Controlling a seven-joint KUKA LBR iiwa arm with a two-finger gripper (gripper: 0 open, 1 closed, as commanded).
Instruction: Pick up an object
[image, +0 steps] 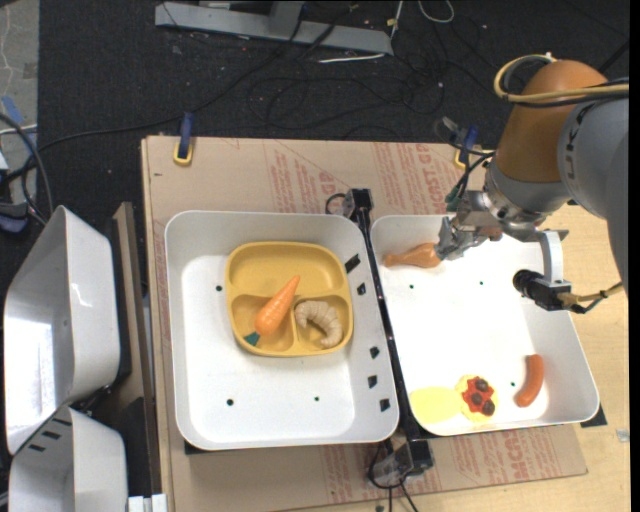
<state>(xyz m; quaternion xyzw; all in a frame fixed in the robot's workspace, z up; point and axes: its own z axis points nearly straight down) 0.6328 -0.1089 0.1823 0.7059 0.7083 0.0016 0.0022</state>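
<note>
Two shallow white bins sit side by side on the desk (260, 160), the left bin (200, 400) and the right bin (480, 330), and between them they carry six toy foods. Nearest the camera, along the front of the right bin, lie three of them: one pale yellow flat piece (433, 404), one round orange piece with dark red spots (478, 395) just beside it, and one orange-red sausage (530, 380) close to the bin's front right corner, tilted and apart from the other two. Farther back, in the left bin, one yellow divided plate (285, 262) holds two things in its front compartments: one carrot (277, 306) lying aslant over the divider, and one pale shrimp (322, 322) curled to its right. Farthest back, at the rear left corner of the right bin, lies one orange-brown drumstick-shaped piece (414, 257). The one gripper (455, 240) is down at that piece's right end, touching or nearly touching it; whether the jaws stand wide, narrow or closed on it cannot be told from this angle.
</note>
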